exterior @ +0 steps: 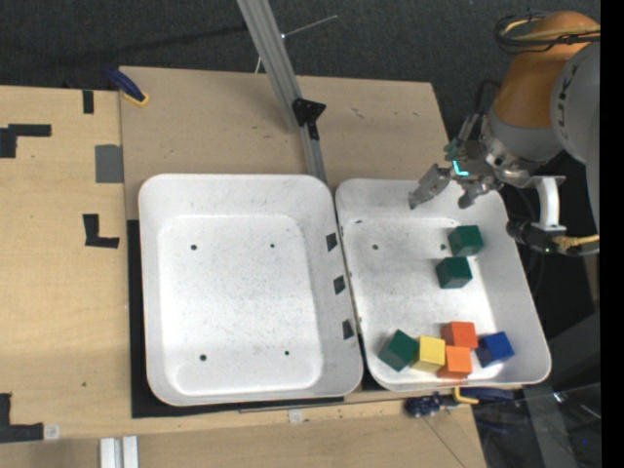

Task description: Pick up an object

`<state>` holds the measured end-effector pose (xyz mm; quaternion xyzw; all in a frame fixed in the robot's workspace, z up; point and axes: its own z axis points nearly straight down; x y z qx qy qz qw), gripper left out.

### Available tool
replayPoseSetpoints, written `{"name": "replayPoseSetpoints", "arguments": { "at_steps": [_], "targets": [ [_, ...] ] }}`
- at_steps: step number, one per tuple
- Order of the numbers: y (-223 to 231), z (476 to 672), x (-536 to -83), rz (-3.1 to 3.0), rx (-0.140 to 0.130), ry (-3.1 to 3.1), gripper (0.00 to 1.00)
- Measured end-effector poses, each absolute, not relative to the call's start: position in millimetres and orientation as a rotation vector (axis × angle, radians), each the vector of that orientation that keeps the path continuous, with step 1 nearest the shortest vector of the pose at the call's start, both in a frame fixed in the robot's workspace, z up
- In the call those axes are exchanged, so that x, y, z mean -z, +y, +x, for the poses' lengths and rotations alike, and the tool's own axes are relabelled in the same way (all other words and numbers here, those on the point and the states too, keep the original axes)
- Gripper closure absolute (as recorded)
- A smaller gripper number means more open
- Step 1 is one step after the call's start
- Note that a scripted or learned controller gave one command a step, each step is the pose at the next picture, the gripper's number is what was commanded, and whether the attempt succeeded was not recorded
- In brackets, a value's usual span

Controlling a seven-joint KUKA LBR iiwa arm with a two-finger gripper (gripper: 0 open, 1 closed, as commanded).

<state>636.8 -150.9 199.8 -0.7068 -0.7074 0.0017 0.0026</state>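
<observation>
Above the right white plastic bin's (517, 291) far edge, the two-finger gripper (447, 191) hangs spread and empty; two dark green cubes (460, 254) sit just below it, toward the camera. Nothing is grasped yet.

gripper (450, 189) spread open above right bin (390, 208) far edge, holding nothing | two green blocks (460, 254) mid-bin | coloured block cluster (447, 347) near edge

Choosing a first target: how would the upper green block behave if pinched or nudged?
The upper green block looks stiff and flat-sided, so it probably slides rather than rolls. It stands apart from the lower green block, so the open pincer likely fits around it.
</observation>
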Motion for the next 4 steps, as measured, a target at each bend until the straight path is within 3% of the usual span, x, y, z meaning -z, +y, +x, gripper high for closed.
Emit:
{"name": "replayPoseSetpoints", "arguments": {
  "at_steps": [1,2,3,4],
  "targets": [
    [-151,637.9,-203,-2.219,-0.002,-2.223,0.00],
    [-146,630.2,-156,-2.216,-0.007,-2.220,0.00],
    [-147,635.2,-109,-2.216,-0.007,-2.222,0.00],
    [-146,634.5,-90,-2.217,-0.006,-2.222,0.00]
  ]
}}
